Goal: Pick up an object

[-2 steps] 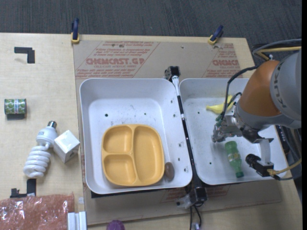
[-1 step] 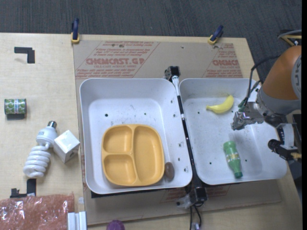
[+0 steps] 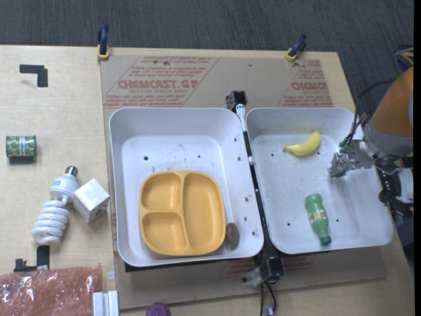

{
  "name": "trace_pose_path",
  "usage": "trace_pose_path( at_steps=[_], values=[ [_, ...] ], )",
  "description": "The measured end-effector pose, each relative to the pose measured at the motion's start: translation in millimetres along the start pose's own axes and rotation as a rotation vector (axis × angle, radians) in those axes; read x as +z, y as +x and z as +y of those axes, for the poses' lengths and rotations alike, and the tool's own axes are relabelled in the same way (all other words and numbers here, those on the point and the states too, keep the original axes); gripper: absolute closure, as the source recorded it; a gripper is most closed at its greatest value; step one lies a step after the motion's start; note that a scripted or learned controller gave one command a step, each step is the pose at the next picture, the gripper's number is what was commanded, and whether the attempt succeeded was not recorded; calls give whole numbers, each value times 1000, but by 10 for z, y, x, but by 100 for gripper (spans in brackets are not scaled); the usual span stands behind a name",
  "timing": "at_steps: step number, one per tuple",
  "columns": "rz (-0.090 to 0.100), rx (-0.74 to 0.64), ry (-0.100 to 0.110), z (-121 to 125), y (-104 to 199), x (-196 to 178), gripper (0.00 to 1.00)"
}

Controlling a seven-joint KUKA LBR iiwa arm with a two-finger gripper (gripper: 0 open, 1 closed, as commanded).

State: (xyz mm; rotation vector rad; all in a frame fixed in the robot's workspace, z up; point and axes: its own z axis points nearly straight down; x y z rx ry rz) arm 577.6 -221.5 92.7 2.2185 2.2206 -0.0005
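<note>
Where the tool [image 3: 341, 165] hovers: curved yellow banana [image 3: 303, 145], slim green bottle [image 3: 317, 218].

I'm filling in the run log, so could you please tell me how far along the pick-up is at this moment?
Nothing looks picked up yet: the banana and the green bottle both lie on the floor of the right bin. In hand: the gripper sits low over that bin's right side, right of the banana, apart from both. Left: closing on one object and lifting it.
</note>
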Motion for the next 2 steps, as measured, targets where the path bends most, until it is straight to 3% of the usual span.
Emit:
trace_pose_path(
  at_steps=[1, 2],
  values=[
    [8, -2, 3, 6, 35, 3, 0],
    [2, 0, 2, -357, 747, 2, 0]
  ],
)
